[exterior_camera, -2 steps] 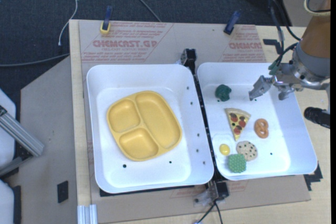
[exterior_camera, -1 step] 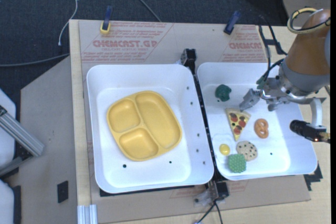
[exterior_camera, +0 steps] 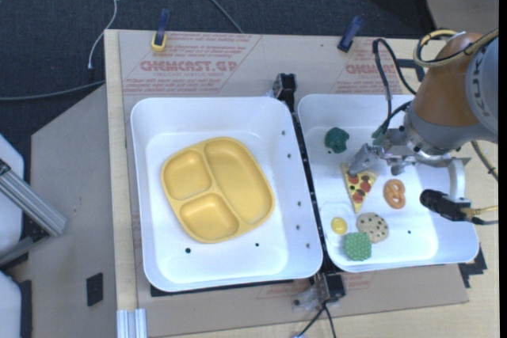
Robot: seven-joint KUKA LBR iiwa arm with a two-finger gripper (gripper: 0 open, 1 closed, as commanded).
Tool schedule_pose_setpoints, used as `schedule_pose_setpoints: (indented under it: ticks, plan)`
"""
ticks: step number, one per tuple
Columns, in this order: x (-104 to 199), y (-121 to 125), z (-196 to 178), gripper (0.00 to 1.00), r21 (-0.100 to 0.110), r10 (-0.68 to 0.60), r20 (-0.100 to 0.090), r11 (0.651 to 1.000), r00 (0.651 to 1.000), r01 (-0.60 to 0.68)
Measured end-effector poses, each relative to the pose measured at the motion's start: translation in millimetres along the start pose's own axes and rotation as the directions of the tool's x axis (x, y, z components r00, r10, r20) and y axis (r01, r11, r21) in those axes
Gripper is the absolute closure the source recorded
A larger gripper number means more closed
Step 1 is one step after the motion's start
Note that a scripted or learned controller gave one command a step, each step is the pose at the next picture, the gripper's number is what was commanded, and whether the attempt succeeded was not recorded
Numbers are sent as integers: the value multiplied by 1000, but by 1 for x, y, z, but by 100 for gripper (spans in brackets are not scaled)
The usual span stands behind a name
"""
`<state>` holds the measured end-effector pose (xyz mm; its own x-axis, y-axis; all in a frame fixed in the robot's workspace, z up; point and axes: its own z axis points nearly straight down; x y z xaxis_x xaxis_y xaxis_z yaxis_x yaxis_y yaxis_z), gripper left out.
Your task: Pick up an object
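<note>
Right bin (exterior_camera: 451,249), near edge: green waffle piece (exterior_camera: 358,247), cookie (exterior_camera: 372,226), yellow disc (exterior_camera: 339,225). Further back, pretzel (exterior_camera: 394,193) and pizza slice (exterior_camera: 360,187) lie just below the gripper (exterior_camera: 372,158); whether it is spread cannot be determined. Recommend descending squarely over the pizza slice, clear of the broccoli (exterior_camera: 337,140) behind

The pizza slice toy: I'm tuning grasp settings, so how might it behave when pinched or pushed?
The pizza slice lies flat on the right bin's floor, so fingers probably struggle to get under its thin edges. It looks like light plastic; a push would likely slide it. The gripper is right at its crust end.
</note>
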<state>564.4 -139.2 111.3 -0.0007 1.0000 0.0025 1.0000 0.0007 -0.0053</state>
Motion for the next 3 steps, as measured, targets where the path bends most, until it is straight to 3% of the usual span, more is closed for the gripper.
schedule_pose_setpoints:
  ticks: [1, 2, 3]
  plan:
    - [1, 0, 27, 0, -2, 0, 0, 1000, 1000, 0]
    - [1, 1, 15, 100, -5, 1, 0, 1000, 1000, -1]
    - [0, 7, -48, 100, -11, 0, 3, 1000, 1000, 0]
